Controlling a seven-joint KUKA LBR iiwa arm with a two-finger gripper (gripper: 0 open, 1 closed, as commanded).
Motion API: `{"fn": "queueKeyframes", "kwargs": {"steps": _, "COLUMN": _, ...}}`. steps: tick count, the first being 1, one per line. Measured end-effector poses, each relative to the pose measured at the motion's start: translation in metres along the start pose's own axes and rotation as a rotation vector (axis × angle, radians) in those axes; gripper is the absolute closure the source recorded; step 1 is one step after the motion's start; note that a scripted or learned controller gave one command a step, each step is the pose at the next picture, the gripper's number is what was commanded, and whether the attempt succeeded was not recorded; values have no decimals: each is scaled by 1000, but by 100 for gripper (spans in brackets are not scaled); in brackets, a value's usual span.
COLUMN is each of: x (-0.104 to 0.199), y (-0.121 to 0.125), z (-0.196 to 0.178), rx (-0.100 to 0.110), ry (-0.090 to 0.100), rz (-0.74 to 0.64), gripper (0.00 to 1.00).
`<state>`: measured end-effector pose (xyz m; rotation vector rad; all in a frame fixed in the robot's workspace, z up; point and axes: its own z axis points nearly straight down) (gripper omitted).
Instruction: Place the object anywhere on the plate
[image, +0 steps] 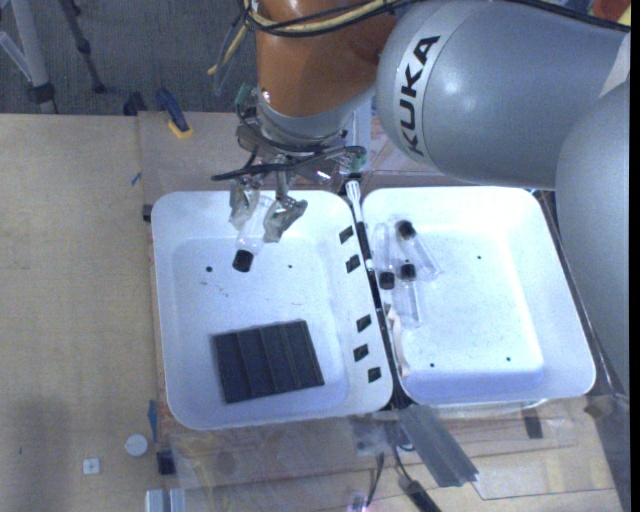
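I hang over the far edge of the left bin (175, 300), my gripper (264, 217) pointing down with its two fingers (241, 208) set a little apart. Between them I hold a small clear vial (248, 247) by its upper end; its black cap points down, toward the bin's floor near the far-left corner. The plate (267, 361), a dark ribbed rectangle, lies flat on the same bin's floor near its near edge, well apart from the vial. In the right bin (520, 290), three more clear vials with black caps (405, 268) lie close together near its left edge. A row of small black tabs (358, 294) runs along the rim between the two bins.
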<state>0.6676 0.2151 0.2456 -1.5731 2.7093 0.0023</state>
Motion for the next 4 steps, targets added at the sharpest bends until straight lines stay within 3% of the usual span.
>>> {"fn": "queueKeyframes", "kwargs": {"steps": 1, "x": -1, "y": 1, "z": 29, "rx": -4, "ry": 3, "rz": 2, "gripper": 100}}
{"fn": "queueKeyframes", "kwargs": {"steps": 2, "x": 5, "y": 11, "z": 86, "rx": -4, "ry": 4, "rz": -176, "gripper": 100}}
{"fn": "queueKeyframes", "kwargs": {"steps": 3, "x": -2, "y": 2, "z": 25, "rx": -1, "ry": 0, "rz": -263, "gripper": 100}}
{"fn": "queueKeyframes", "kwargs": {"steps": 4, "x": -2, "y": 5, "z": 62, "rx": -5, "ry": 2, "rz": -278, "gripper": 100}}
